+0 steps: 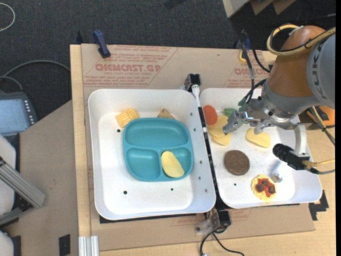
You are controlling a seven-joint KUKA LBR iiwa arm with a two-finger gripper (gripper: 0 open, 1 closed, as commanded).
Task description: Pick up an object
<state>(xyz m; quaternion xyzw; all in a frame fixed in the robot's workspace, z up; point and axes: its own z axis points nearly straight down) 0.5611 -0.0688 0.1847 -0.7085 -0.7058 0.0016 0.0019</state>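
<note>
Robotics lab: clamped bench (133,63), floor cables (21,71)

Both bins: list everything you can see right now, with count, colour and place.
bins: 2, white, side by side
divided tray: 1, teal, left bin
yellow piece: 1, tray's lower right compartment
waffle-like piece: 1, yellow, above tray
tan piece: 1, behind tray's top edge
red piece: 1, right bin, upper left
pale yellow pieces: 2, right bin
brown disc: 1, right bin centre
pizza-like piece: 1, right bin bottom
pincer: 1, grey, over right bin
</note>
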